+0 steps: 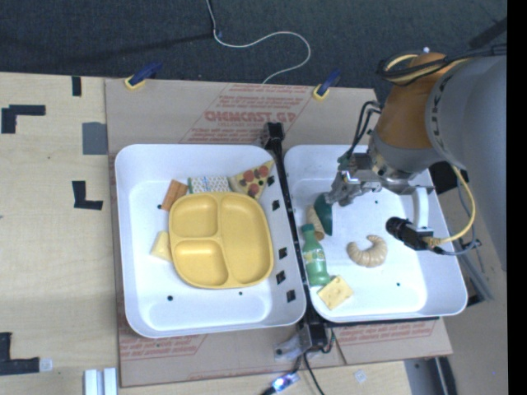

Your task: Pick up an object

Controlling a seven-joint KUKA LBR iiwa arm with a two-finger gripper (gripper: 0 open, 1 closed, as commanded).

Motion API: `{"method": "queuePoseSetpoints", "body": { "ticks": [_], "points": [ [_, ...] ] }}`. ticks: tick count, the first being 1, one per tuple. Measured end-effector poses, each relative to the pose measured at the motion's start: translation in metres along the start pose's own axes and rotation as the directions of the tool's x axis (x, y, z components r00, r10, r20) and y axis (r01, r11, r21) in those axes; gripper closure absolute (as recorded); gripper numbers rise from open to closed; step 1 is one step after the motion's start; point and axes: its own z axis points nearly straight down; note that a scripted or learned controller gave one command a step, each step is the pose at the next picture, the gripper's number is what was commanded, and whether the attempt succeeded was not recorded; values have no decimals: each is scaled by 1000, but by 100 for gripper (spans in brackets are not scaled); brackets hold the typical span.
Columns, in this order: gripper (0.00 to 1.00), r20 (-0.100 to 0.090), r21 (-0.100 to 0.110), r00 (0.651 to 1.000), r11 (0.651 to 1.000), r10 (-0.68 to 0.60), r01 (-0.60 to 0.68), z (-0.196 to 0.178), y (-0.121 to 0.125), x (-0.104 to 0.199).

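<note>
Gripper (350, 189) over right bin (436, 299); finger state cannot be told. Croissant (368, 251) and green bottle (313, 256) lie nearby.

Robotics lab: taped bench (49, 220), 2 white bins (132, 220), loose cabling (255, 44).

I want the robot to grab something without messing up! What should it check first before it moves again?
1. Gripper is over the right bin: ok.
2. Fingers open wide enough to grab: cannot tell.
3. Something already held: cannot tell.
4. A toy close by: ok, the dark green piece lies just below the gripper.
5. Easy toy lying apart from the others: ok, the croissant sits alone mid-bin.
6. Green bottle and yellow cheese wedge have room around them: not ok, they lie against the bin's left wall.
</note>
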Motion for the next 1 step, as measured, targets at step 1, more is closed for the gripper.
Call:
{"method": "queuePoseSetpoints", "body": {
  "ticks": [1],
  "points": [
    [100, 0, -1, 1000, 1000, 0, 0, -50, -8, -5]
  ]
}}
